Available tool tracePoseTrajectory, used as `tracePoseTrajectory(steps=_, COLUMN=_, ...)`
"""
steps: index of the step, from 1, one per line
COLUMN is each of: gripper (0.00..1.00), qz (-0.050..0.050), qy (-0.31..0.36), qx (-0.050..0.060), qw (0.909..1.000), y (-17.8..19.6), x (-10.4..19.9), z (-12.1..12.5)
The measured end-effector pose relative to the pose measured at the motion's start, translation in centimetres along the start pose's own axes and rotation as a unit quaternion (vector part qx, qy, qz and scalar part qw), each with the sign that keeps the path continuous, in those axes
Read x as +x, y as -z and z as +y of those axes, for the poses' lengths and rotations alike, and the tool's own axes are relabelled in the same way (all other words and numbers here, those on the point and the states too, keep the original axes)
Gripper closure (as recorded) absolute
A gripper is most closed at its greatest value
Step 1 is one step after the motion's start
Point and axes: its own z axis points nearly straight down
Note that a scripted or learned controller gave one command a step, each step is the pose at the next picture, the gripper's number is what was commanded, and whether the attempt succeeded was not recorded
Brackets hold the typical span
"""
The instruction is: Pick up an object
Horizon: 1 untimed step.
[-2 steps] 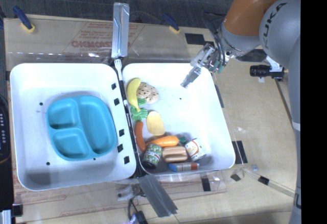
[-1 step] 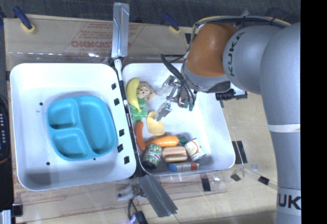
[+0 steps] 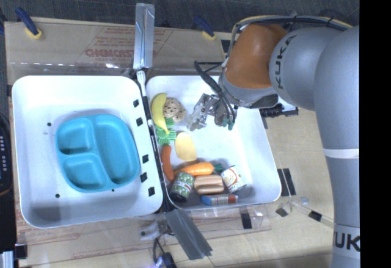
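Jaws [image 3: 211, 113] are hanging over the bare upper part of the shallow white right-hand bin [image 3: 263, 138], and honestly I can't tell from up here how they're set; nothing visibly in them. Everything worth grabbing sits away from them: yellow plastic banana [image 3: 158, 109] and speckled round cookie [image 3: 173, 110] just toward the bin's left wall, pale yellow lemon [image 3: 185, 147] below those, orange carrot [image 3: 166, 162] along the divider. Biggest risk: the stuff's packed tight, so I'd probably nudge a neighbour and close on air.
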Motion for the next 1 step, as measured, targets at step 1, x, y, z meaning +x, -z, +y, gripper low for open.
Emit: tracePoseTrajectory(steps=1, gripper=1.00, qz=-0.002, qy=-0.161, qx=0.001, qw=0.9870, y=9.10, x=-3.01, z=-4.41)
